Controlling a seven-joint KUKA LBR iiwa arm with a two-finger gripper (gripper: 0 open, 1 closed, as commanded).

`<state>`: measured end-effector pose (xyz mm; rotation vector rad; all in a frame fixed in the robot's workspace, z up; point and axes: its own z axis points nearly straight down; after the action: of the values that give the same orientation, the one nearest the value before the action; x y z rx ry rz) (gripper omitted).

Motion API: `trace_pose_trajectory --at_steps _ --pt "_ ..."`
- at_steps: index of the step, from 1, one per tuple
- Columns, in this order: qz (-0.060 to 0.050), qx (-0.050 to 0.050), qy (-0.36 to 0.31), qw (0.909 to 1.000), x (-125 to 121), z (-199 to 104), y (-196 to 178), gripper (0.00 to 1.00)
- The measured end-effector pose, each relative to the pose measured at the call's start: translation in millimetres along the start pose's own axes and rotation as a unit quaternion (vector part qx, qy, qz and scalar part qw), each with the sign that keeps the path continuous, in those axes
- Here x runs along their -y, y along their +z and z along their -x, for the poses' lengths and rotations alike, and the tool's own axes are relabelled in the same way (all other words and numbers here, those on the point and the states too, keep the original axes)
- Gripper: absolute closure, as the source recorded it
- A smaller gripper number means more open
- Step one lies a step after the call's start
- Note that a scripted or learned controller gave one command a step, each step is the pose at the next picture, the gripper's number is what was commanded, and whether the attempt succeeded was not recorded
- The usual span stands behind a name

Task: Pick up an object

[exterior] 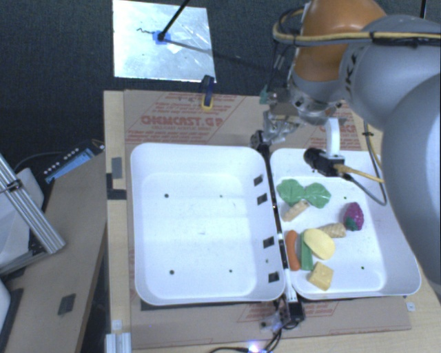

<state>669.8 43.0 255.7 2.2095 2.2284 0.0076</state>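
The hand (275, 131) hangs over the far edge between the bins; its grip state cannot be told.

The arm (400, 89) is showing smooth, rounded grey casings, with a glossy orange band (337, 21) sitting above the wrist. Thin yellow and black cables (293, 31) are looping around the band's left side. Below it, a small metal gripper (275, 131) is glinting.
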Motion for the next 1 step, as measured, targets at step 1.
trace_pose_trajectory --at_steps 1 --pt "0.001 -0.001 0.0 1.0 -0.3 -31.5 -55.9 1.0"
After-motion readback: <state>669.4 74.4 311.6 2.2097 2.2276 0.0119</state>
